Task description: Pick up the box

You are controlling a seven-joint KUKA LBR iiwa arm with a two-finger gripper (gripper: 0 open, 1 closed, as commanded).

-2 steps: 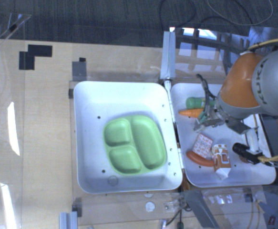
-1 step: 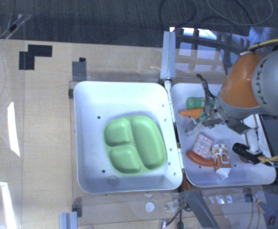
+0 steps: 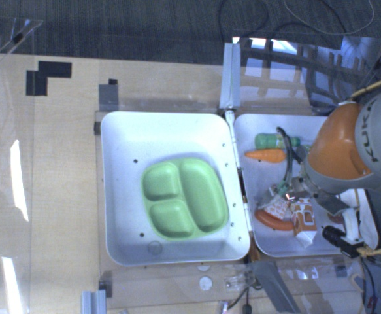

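Reached into the lower right of the frame, gripper (image 3: 293,191) low over the box (image 3: 302,216) among clutter, presumably lining up a grasp. Could not tell its grip state, hidden beneath the wrist. Left the green divided plate (image 3: 183,197) alone in the left bin (image 3: 121,136).

Desk (image 3: 59,195): pale wood, black L-shaped marker (image 3: 45,76) near its far left. On it I see two shallow white bins side by side. Left bin (image 3: 121,142): one green three-compartment tray (image 3: 185,197), lying flat near centre. Right bin (image 3: 255,234): green bottle (image 3: 273,140) on its side at the far end, orange carrot (image 3: 266,155) just beside it, red sausage-like item (image 3: 274,220) nearer the front.
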